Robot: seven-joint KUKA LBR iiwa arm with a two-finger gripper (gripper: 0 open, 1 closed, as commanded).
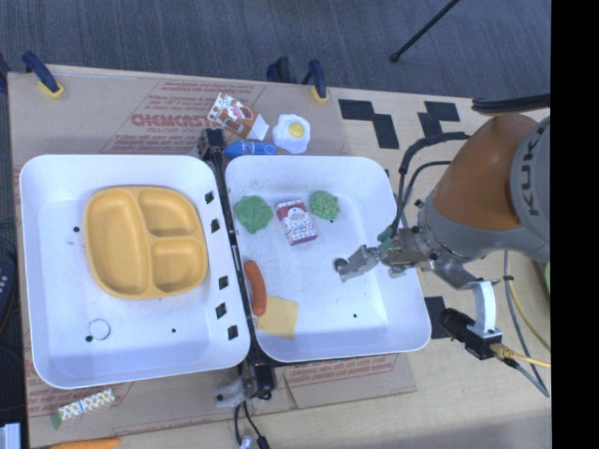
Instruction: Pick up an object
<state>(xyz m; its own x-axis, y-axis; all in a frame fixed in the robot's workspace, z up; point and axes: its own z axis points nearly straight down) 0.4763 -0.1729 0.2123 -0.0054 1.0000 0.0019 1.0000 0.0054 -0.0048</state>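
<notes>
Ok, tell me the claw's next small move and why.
Probably slide left toward the red carton and descend. The claw hovers over bare floor of the right bin with nothing between its fingers, and the carton is the nearest item, lying apart from its neighbours.

Light was bright and even, washing the white bins (pixel 56 344) left of the gripper (pixel 348 267) nearly featureless. Soft, short shadows lay beneath it. The picture was slightly soft throughout, edges mildly blurred.
</notes>
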